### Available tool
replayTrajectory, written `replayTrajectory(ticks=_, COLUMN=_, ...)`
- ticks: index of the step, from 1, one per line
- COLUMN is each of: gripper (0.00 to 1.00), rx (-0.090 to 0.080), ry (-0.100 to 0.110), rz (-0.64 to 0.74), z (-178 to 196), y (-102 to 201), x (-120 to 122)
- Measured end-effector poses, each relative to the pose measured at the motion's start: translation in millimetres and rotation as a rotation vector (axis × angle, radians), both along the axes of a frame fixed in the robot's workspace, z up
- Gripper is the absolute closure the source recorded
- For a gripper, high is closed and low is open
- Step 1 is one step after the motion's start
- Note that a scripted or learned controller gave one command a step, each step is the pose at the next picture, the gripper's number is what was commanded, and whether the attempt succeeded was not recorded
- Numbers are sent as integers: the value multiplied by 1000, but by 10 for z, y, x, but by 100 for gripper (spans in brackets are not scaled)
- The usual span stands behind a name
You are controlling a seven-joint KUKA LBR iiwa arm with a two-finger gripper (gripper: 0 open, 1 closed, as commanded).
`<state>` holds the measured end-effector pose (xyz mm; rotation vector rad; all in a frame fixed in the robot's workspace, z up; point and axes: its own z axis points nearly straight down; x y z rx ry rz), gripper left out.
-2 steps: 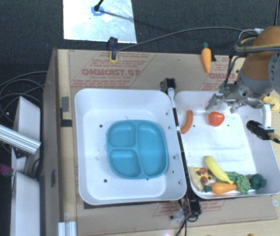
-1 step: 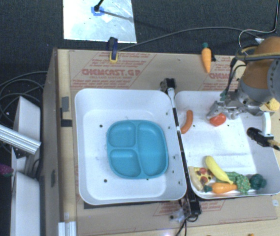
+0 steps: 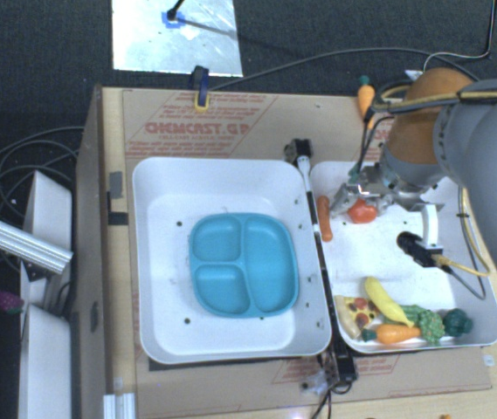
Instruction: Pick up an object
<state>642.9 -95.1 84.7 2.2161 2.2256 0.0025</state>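
My gripper (image 3: 360, 197) hangs low over the far left part of the right bin (image 3: 484, 308), under the grey arm and its orange band. A small red object (image 3: 362, 213) lies right at the gripper's tip, touching or just under it; the view does not show whether it is gripped. An orange-red sausage (image 3: 324, 218) lies along the bin's left wall, just left of the gripper. At the bin's near end lie a banana (image 3: 383, 299), a pizza slice (image 3: 356, 311), a carrot (image 3: 396, 333), broccoli (image 3: 429, 323) and a dark green piece (image 3: 456, 321).
The left bin (image 3: 156, 234) holds a blue divided plate (image 3: 242, 263). A black part on a cable (image 3: 414, 247) sits over the right bin's middle right. Cables arc above the bins. A small orange item (image 3: 366, 96) rests on the bench's far edge.
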Motion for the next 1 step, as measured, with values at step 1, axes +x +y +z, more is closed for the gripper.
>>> replayTrajectory(ticks=1, gripper=100, rx=-1, ry=-2, rz=1, z=108, y=-8, x=7)
